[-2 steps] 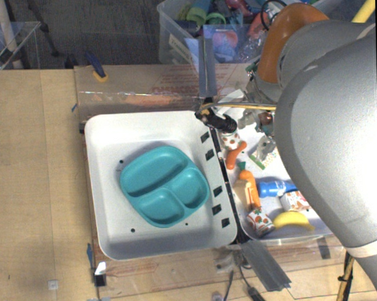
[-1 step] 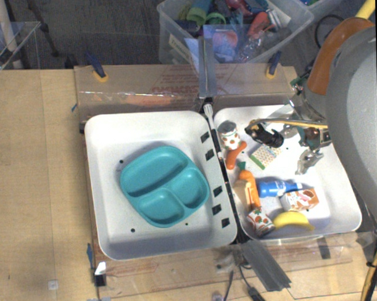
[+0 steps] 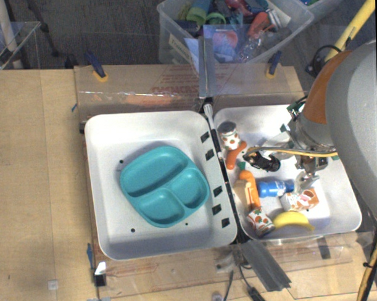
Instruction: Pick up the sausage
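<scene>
The sausage [image 3: 252,193] lies lengthwise up-down, slightly tilted; I cannot tell the pincer's [image 3: 307,173] state.

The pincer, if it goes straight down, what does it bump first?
Probably the small white and orange carton right beneath the pincer, with the blue bottle beside it. Depth is hard to judge.

tray [image 3: 164,186] in left bin [image 3: 103,180], banana [image 3: 291,220] in right bin [image 3: 345,203]

Two white bins [image 3: 104,199] sit side by side, the left holding one teal divided plate [image 3: 164,186], the right holding one yellow banana [image 3: 291,220], one blue bottle [image 3: 271,188], and two orange carrot-like pieces [image 3: 251,193].
</scene>
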Tool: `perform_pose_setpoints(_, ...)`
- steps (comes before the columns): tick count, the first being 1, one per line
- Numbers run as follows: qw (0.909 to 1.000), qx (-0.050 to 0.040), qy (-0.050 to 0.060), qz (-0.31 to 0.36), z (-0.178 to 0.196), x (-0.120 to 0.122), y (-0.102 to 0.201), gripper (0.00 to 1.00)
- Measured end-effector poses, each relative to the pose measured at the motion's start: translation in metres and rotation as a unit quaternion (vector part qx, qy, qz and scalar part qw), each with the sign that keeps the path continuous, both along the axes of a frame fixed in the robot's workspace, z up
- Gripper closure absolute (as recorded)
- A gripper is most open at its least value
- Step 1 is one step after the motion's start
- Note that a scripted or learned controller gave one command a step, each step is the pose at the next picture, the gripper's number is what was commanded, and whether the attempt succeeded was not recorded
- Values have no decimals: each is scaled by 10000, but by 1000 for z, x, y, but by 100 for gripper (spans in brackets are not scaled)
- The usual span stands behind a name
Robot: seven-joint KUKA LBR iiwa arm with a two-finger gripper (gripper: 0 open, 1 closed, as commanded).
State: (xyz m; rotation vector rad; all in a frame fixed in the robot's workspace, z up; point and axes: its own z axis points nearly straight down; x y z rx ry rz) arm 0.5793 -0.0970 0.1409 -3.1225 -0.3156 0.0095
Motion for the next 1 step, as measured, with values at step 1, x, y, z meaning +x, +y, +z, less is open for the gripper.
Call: perform_pose_setpoints(1,9961,-24,-215,852,-28,-41,-13,0)
